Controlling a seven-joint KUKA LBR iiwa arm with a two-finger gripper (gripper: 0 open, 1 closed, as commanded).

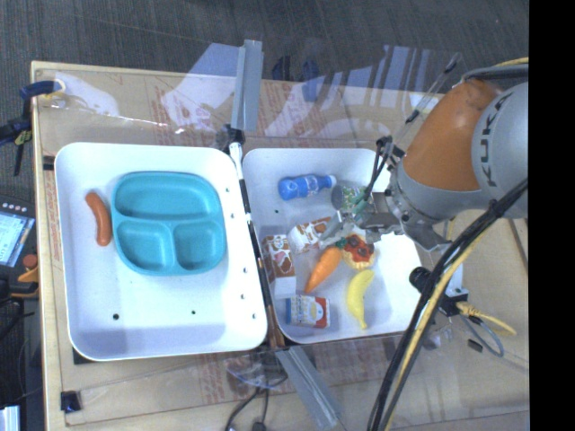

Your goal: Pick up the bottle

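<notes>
The blue bottle (304, 187) lies on its side in the upper part of the right bin (393, 317), with its cap pointing right. My gripper (349, 214) hangs low in that bin, just right of and below the bottle's cap, over a small red and orange toy (360, 250). Nothing shows between the bottle and the gripper, and the bottle rests on the bin floor, apart from the gripper. The grey arm with its orange band (454, 142) covers the bin's right side.
The right bin also holds a carrot (322, 268), a banana (359, 297), two snack packets (279, 254) and a small carton (307, 312). In the left bin (81, 321) sit a teal divided plate (169, 221) and a sausage (100, 218). Cables (431, 312) trail at the right.
</notes>
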